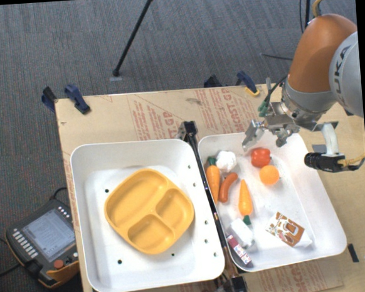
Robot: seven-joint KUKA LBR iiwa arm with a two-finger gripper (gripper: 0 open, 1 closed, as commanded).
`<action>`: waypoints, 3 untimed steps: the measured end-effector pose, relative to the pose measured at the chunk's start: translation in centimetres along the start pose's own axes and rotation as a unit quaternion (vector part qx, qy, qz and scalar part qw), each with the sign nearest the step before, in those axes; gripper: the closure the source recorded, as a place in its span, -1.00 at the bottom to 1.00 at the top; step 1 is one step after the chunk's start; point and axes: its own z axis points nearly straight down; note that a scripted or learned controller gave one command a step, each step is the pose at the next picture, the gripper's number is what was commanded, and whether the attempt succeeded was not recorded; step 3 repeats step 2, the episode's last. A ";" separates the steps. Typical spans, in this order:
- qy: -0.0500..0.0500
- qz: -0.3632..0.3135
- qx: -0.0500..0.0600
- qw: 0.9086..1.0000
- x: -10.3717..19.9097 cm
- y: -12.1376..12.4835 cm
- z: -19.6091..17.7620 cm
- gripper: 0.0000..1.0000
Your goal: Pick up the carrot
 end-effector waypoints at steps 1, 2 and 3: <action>0.000 0.001 0.001 1.000 0.3 -6.0 13.0 -1.00; 0.001 0.003 0.001 1.000 0.3 -6.0 12.0 1.00; 0.001 0.003 0.001 1.000 0.3 -6.0 12.0 1.00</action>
